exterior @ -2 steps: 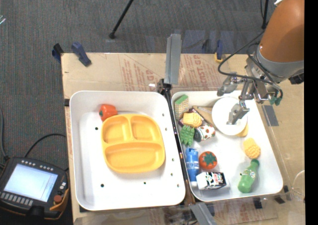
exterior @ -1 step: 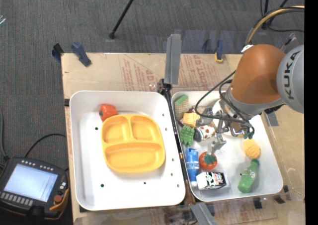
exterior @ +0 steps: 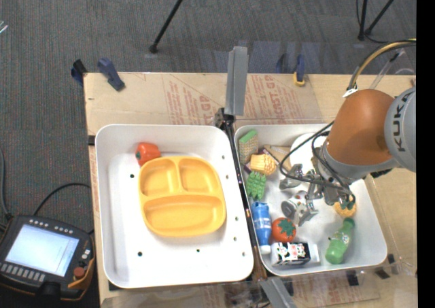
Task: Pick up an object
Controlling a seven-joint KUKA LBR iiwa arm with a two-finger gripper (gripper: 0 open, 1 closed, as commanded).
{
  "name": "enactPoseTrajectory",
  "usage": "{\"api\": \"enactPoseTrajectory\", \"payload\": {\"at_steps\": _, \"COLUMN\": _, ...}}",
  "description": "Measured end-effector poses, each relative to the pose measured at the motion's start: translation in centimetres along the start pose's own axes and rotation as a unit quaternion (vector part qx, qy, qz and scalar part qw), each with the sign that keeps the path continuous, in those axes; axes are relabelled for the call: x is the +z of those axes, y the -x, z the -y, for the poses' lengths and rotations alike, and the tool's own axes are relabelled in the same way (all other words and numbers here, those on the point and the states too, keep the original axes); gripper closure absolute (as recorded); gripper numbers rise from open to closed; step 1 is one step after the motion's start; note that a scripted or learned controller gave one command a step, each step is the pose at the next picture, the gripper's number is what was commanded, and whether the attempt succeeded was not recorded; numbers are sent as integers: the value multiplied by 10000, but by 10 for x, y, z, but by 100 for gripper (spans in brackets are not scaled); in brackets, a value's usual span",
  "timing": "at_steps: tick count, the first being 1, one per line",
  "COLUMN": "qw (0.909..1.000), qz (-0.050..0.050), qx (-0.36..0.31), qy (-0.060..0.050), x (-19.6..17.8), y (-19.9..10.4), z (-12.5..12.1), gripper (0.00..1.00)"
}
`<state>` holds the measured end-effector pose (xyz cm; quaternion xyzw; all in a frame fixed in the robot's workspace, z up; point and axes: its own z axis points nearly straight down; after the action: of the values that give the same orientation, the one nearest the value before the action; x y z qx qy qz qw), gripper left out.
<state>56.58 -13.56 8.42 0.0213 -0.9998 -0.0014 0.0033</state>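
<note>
My gripper (exterior: 302, 209) hangs low over the middle of the right bin (exterior: 376, 235), below the arm's orange band (exterior: 360, 130). It stands open, and I see nothing between its fingers. Just below and left of it lies a red tomato (exterior: 284, 230). Around it are a blue bottle (exterior: 260, 221), a green bottle (exterior: 338, 244), a black-and-white carton (exterior: 292, 253), a small yellow piece (exterior: 344, 208), a green toy (exterior: 255, 184), a yellow corn-like piece (exterior: 262, 162) and a green ridged block (exterior: 248, 142).
The left bin (exterior: 112, 232) holds a yellow divided tray (exterior: 182, 195) and a red pepper (exterior: 146, 152) at the tray's upper left. A white plate (exterior: 304, 145) lies at the back of the right bin, partly under the arm. A grey post (exterior: 236, 86) stands behind the bins.
</note>
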Motion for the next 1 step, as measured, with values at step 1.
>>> {"api": "enactPoseTrajectory", "payload": {"at_steps": 1, "qw": 9992, "qz": 39, "qx": 408, "qy": -7, "x": -3, "y": -52, "z": -37, "gripper": 0}}
